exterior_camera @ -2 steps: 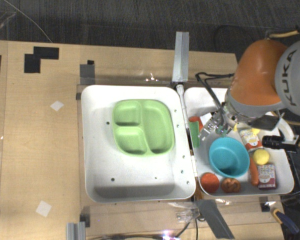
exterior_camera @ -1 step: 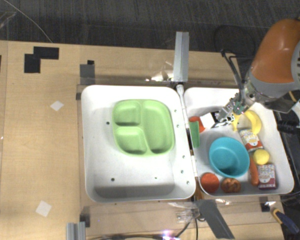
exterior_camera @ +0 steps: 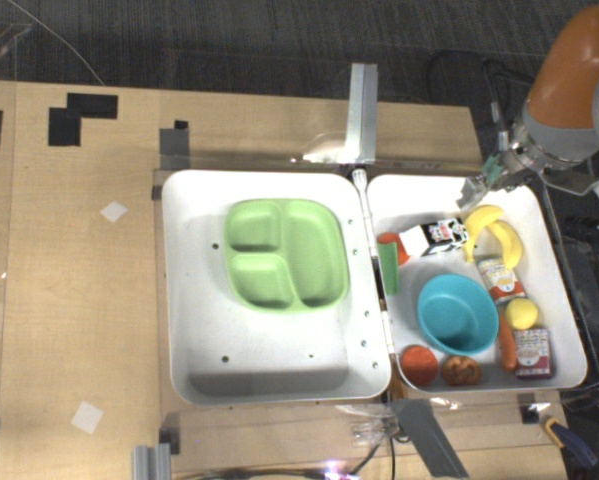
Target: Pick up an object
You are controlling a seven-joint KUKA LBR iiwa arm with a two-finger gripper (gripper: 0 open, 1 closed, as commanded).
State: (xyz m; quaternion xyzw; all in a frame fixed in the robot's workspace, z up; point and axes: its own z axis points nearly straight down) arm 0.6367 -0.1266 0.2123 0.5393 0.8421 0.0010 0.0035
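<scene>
While my arm hangs at the far right corner of the right bin (exterior_camera: 554,238), its gripper (exterior_camera: 486,181) sits just above the banana (exterior_camera: 501,233); whether it is released or clenched I cannot tell. A small black-and-white carton (exterior_camera: 434,236) lies beside the banana, its print too small to read, as is the label on the red packet (exterior_camera: 532,353). Nearby sits a blue bowl (exterior_camera: 459,313). A green divided plate (exterior_camera: 284,253) lies in the left bin (exterior_camera: 194,298).

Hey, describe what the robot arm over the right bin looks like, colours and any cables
The arm is bulky and rounded, with a broad orange band over a grey body. Below it sits a lighter grey wrist section. Its gripper is small and slim with greenish-teal tips, too blurred for finer detail. Dark cables loop on the floor beside it.
</scene>
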